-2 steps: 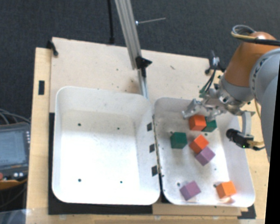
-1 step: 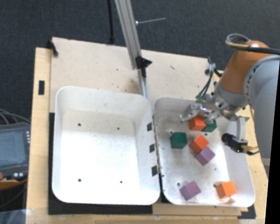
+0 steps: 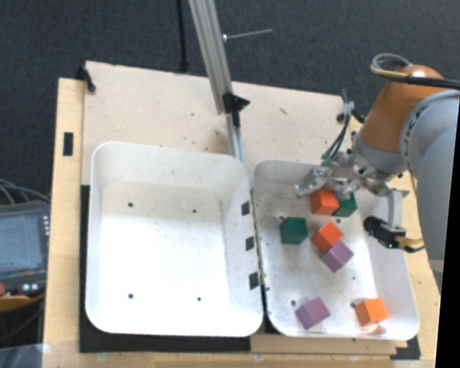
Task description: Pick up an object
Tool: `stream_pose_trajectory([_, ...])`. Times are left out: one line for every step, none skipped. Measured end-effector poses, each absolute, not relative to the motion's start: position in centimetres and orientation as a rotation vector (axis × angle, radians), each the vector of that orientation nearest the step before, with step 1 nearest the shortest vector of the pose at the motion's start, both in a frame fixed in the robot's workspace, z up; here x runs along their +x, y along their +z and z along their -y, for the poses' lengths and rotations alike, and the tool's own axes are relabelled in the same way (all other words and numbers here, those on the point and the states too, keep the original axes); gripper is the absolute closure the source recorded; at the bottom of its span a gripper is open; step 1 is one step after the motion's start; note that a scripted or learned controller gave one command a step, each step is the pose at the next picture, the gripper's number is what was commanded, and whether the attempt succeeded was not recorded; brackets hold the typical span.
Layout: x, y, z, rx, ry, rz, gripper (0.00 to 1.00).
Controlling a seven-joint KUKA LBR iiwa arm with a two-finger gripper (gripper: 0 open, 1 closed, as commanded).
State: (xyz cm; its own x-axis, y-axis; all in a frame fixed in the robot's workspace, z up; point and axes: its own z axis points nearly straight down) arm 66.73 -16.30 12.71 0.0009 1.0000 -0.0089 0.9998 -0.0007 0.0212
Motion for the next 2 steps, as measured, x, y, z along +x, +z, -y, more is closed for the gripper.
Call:
stream_pose_trajectory([66.9,13.8,16.4,2.202,0.017,-2.203,1.0])
stream_pose_trajectory([66.7,20.3,16.5,2.214,0.007,-2.218,1.0])
